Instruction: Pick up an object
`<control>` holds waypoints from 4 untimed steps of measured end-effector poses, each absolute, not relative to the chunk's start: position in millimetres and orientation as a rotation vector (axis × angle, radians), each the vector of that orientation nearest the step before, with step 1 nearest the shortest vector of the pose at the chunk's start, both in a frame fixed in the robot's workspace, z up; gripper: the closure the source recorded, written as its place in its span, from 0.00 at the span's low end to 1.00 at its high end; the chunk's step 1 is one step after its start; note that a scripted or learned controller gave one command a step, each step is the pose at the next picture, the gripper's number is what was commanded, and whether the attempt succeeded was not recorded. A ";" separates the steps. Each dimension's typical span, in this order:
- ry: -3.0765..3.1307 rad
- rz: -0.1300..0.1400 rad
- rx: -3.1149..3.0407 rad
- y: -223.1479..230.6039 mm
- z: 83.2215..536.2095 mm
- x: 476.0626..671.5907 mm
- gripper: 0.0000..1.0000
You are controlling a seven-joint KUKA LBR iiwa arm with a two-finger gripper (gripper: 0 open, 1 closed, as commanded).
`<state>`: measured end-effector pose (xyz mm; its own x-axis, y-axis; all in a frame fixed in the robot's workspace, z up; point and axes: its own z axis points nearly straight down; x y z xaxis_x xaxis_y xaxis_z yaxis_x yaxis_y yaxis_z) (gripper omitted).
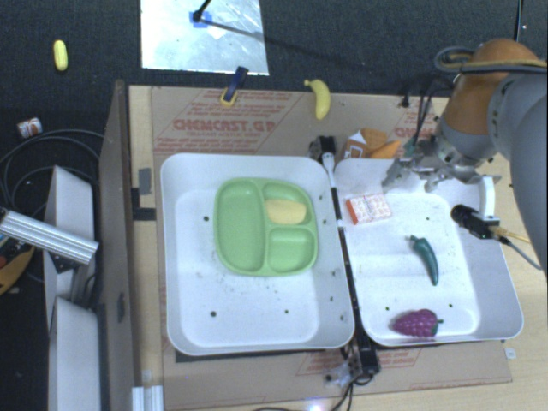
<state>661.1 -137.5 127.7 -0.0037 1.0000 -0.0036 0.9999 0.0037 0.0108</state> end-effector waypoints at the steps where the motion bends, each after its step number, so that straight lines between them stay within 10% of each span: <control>1: 2.216 -0.001 2.221 -173.2 145.4 627.8 0.00; 3: 2.222 -0.001 2.223 -171.4 83.7 562.4 0.00; 4: 2.220 0.003 2.218 -172.1 95.1 564.8 1.00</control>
